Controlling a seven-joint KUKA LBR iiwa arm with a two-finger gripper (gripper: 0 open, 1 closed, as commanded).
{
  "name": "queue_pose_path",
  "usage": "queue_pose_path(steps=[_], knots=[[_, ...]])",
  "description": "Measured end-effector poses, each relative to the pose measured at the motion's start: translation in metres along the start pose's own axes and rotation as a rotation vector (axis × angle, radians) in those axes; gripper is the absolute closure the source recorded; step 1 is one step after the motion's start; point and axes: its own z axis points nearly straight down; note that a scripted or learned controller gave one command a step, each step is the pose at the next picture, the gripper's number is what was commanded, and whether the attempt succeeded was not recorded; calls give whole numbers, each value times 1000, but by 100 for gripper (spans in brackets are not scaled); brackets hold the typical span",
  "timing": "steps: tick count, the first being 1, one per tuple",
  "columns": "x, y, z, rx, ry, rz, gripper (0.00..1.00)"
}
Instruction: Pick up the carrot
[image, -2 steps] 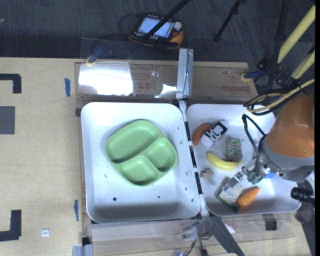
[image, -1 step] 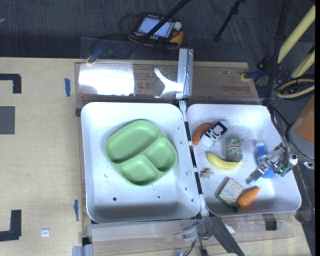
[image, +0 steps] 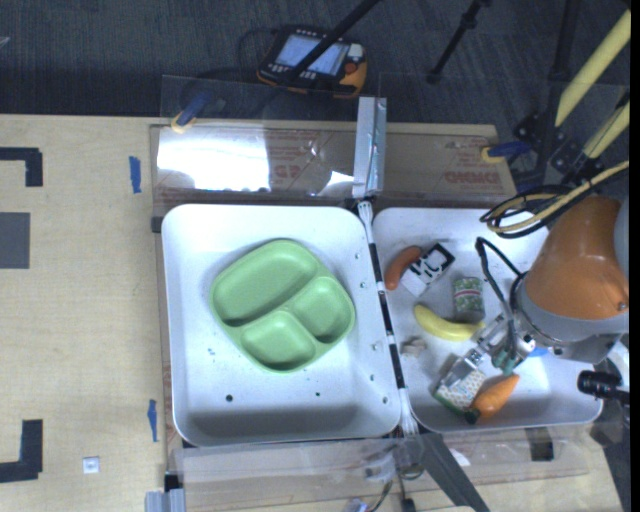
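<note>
a view from above onto a pale wooden tabletop (image: 80, 300) carrying two shallow white bins side by side. the left bin (image: 200, 400) holds a light green divided plate (image: 283, 303) with three compartments, lying near its middle at a slight angle. the right bin (image: 560, 405) holds several small things: a reddish-orange sausage-shaped item (image: 402, 265) near its upper left corner, just beside a small black-and-white box (image: 431, 266), a small green patterned can (image: 467, 296) a little to their right, and a yellow banana (image: 445, 324) lying below these. the carrot (image: 497, 394), orange, lies near the front edge of the right bin, touching or just beside a small green-and-white packet (image: 457, 384) on its left. the grey arm with its orange band (image: 585, 265) reaches in from the right, and its hand (image: 503, 347) sits low over the right bin, just above the carrot and right of the banana. whether the hand is wide or narrow cannot be told from this angle, and the carrot does not show gripped in it. beyond the bins a black handheld controller (image: 312, 58) lies on the dark floor.
</note>
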Motion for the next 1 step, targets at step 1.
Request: queue_pose_path(steps=[1], knots=[[0, 0, 0, 0, 0, 0, 0]])
